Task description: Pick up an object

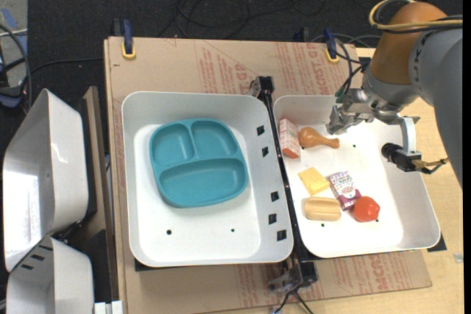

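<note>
Bench carries 2 shallow white bins side by side. Left bin (140, 232) holds 1 teal divided plate (197, 162), lying flat near its middle. Right bin (412, 217) holds 6 small items: a toy chicken drumstick (316, 137) at upper left, a small carton (288, 139) just beside it against the left wall, a yellow cheese wedge (313, 180) near centre, a purple-and-white packet (342, 186) to its right, a bread roll (322, 209) below, and a red tomato (366, 209) beside the roll. Gripper (341, 121) hangs low over the upper part of the right bin, just right of the drumstick's thin end; contact unclear. Fingers: cannot tell whether apart or together. Nothing visibly between them.
</note>
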`<act>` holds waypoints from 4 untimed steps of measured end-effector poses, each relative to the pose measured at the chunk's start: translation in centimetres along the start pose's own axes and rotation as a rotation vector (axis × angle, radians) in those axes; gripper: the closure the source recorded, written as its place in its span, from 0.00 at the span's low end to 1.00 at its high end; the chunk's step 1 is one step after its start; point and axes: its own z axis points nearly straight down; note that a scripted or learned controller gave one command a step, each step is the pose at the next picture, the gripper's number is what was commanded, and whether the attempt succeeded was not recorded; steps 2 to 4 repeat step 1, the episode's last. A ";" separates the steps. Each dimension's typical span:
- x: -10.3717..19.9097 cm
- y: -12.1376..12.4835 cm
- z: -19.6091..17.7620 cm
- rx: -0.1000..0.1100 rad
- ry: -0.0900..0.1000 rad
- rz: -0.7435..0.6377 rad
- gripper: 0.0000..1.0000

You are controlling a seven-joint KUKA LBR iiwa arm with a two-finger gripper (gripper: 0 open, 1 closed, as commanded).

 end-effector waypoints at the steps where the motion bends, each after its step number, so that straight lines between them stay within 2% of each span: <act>1: 0.5 0.6 -4.5 0.009 0.003 0.001 1.00; 4: 0.5 0.6 -4.5 0.009 0.003 0.001 1.00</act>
